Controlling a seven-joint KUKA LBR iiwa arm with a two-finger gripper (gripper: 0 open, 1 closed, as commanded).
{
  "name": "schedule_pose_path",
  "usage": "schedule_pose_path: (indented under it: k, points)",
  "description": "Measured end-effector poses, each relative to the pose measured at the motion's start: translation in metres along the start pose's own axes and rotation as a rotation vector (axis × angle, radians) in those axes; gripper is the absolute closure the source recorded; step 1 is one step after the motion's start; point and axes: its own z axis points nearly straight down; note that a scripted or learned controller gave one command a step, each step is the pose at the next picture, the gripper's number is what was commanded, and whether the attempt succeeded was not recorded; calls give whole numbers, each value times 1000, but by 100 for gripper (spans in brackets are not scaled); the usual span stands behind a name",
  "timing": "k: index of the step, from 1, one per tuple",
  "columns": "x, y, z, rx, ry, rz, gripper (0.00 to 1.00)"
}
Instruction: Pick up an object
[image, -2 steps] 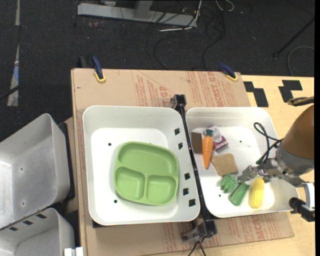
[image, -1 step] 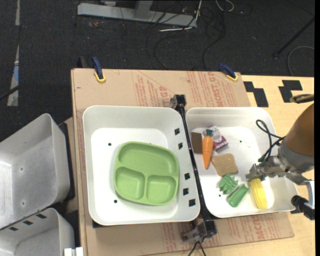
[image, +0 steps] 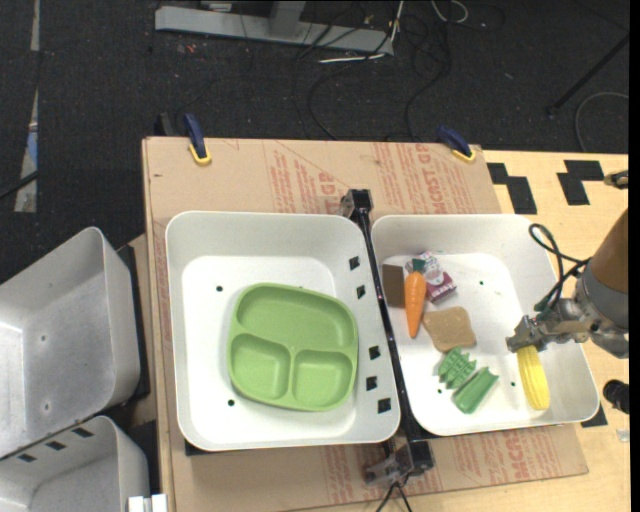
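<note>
1. The green toy (image: 466, 381) lies nearest the camera, close to the front edge of the right bin (image: 470, 228).
2. The gripper (image: 522, 340) hangs over the right bin's right side, just above the yellow corn cob (image: 533, 379); whether it is clenched cannot be told.
3. A brown slice (image: 449, 327), a carrot (image: 414, 301) and a small packet (image: 434, 278) lie toward that bin's left half.
4. The left bin (image: 200, 250) carries a green divided plate (image: 293, 347).

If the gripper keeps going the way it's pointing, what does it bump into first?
Probably the corn. The gripper points down and left into the right bin, with the corn right under its tip. Depth is hard to judge, so it might reach the bin floor beside it.
</note>
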Motion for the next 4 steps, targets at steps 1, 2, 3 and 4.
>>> schedule_pose_path:
  k: [1, 2, 3, 4]
  points:
    - [-2, -5, -60, 0, 0, -3, 100]
    - [-2, -4, -100, 0, 0, -5, 100]
    - [40, 6, -94, 2, 1, -6, 100]
    - [97, 11, -100, 3, 2, -7, 100]
